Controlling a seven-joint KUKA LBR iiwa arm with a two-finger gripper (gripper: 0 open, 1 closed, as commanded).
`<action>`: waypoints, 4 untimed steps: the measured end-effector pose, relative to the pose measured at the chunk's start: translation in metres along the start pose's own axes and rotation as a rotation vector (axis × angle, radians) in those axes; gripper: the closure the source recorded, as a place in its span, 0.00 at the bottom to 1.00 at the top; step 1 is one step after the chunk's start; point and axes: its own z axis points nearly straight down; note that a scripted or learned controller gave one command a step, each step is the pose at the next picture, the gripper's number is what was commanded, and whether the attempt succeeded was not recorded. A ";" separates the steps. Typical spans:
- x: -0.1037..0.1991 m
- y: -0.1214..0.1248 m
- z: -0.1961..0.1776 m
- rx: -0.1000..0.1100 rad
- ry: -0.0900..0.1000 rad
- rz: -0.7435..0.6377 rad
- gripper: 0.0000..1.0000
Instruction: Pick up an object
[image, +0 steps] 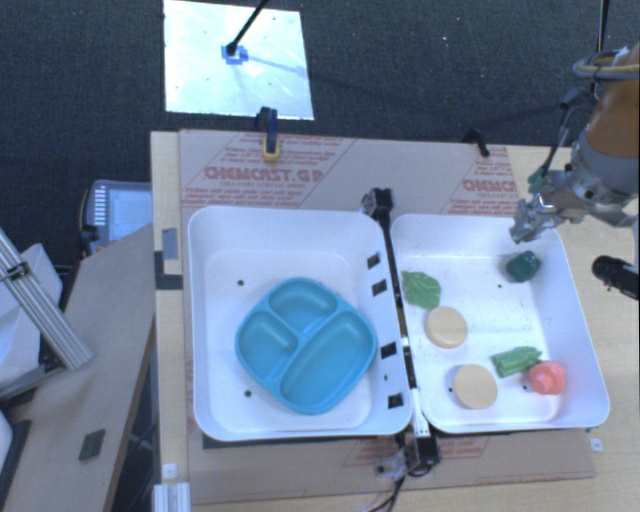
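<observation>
Dark green object (522, 266) sits in the right bin (585, 330), far corner, at about 6 o'clock from the gripper (527, 226), just beside it. No clear long axis. Gripper's grip state: cannot tell; nothing visibly held.
</observation>
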 end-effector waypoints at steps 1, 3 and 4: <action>0.000 0.001 -0.011 0.003 0.001 -0.001 1.00; 0.105 -0.003 0.005 0.007 0.004 -0.005 1.00; 0.167 0.003 0.012 0.005 0.005 -0.006 1.00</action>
